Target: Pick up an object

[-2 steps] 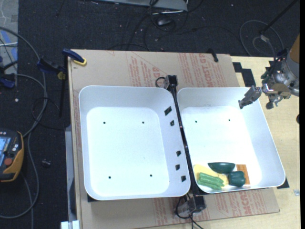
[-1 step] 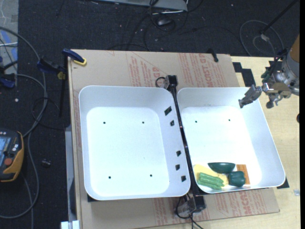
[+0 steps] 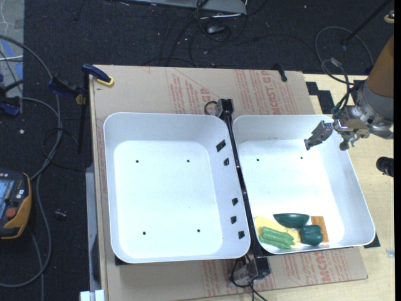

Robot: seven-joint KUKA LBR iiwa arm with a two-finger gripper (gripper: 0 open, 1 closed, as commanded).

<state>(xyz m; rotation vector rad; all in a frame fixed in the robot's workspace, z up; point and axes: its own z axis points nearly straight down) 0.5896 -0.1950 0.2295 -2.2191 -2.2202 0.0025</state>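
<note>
**Approach step: nothing picked yet**

Nearest me, at the right bin's (image 3: 351, 180) five o'clock corner, lies a cluster: a knobbly green piece (image 3: 277, 237), a dark green bowl-shape (image 3: 292, 219), a teal lump (image 3: 311, 234), touching one another. Farther off, at one o'clock, my gripper (image 3: 332, 137) hangs with its fingers spread, carrying nothing. I judge the next move calls for travelling toward six o'clock, then descending.

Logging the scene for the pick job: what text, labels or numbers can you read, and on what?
Red print on the brown board under the bins: mirrored and faint, not readable.
Red print on the board's near edge: too blurred to read.
Yellow handheld device on the floor: its markings are too small to read.
</note>
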